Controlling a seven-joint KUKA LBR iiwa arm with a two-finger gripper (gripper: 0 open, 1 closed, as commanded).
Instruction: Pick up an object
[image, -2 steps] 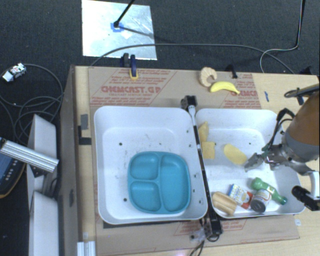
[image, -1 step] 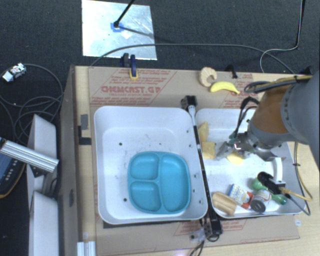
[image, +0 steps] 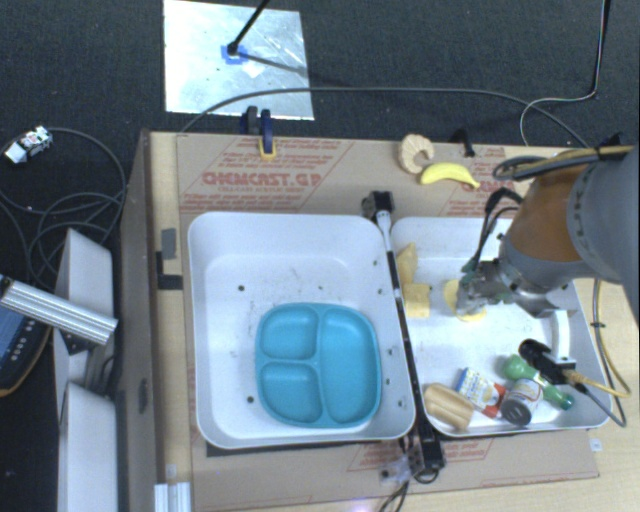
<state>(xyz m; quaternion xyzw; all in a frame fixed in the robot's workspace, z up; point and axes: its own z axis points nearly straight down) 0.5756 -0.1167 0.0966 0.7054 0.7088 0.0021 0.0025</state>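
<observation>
We see the grey arm with its orange band reaching in from the right, and its claw (image: 472, 293) sits low in the right-hand shallow white bin (image: 440, 240), directly over a small pale yellow block (image: 468, 310) that peeks out beneath it. We cannot tell whether the claw is apart or together, because the wrist hides it from above, so we cannot say the block is gripped. We judge the main risk to be a miss: if the claw is off-centre over so small a piece, it may close on air or nudge the block aside. A second pale yellow wedge-shaped chunk (image: 413, 296) lies just beside the black divider rail (image: 398, 300) between the bins, near the claw, and a sideways shove could push the target against it or wedge both at the bin wall. The clutter at the near end of the same bin, a tan cylindrical roll (image: 448, 406), a small blue and white packet (image: 477, 384), a green capped bottle (image: 530, 372) and a round metal-lidded jar (image: 516, 409), lies well apart from the claw, so we expect no trouble there unless the arm swings wide on lifting. The light blue divided plastic plate (image: 318, 363) in the left white bin (image: 240, 250) and the yellow toy banana (image: 448, 175) on the cardboard-covered surface (image: 300, 175) seem out of harm's way.
</observation>
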